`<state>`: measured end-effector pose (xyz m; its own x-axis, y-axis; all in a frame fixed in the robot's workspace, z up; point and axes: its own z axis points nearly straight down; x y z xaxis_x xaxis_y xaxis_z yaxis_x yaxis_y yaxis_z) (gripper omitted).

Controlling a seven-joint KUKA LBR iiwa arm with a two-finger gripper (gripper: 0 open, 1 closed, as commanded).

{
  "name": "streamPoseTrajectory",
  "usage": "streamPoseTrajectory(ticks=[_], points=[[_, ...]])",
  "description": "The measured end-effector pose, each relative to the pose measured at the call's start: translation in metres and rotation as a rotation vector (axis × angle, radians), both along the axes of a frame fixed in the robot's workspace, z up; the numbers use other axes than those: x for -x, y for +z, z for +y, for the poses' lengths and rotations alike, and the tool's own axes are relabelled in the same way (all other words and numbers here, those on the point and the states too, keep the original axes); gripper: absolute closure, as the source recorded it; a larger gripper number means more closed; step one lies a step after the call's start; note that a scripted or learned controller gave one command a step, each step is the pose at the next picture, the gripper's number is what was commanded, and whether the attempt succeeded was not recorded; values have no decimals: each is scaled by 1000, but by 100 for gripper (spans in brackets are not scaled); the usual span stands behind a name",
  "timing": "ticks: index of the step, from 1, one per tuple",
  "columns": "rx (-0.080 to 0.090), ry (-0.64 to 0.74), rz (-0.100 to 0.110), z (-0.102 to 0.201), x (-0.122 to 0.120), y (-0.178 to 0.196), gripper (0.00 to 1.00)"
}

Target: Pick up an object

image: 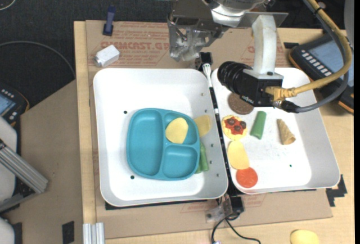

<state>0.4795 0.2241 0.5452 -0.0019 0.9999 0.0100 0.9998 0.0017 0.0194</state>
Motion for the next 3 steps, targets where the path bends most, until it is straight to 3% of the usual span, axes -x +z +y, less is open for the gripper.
streamPoseTrajectory(ticks=[1,2,3], points=[[18,-6,37,-30,2,-171,100],[10,-10,13,-109,-1,-123,100],[9,2,17,-70,0,-127,100]])
